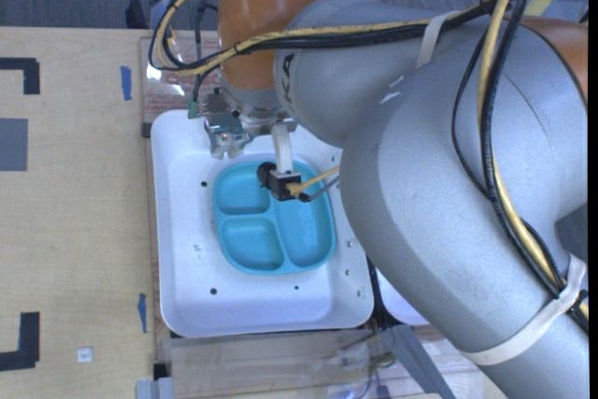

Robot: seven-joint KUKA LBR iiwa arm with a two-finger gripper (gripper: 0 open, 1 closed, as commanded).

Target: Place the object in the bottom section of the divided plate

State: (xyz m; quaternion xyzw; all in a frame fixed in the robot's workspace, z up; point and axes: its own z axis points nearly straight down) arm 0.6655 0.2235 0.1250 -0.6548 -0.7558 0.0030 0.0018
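Turquoise plastic, smooth and faintly glossy, forms the rounded-square divided plate [280, 249], which is set in the middle of the shallow white bin [177, 285] on the pale wooden bench [75, 201]. Three moulded hollows are separated by low raised ridges: one at the upper left, one below it, and a longer one along the right. The grey metal two-finger gripper [227, 143] is seen just at the plate's upper rim, under the orange-banded wrist [266, 9]. Whether it is spread or pressed together cannot be told, nor what, if anything, is held there. Where the object to be placed lies cannot be told either; if carried, it is judged to be hidden under the wrist. The step in hand is judged to be carriage toward the bottom section. It is done well if the gripper is brought past the ridge, centred over the lower hollow, lowered close to its floor and only then opened, so that nothing is bounced off the slick plastic or left straddling a ridge.
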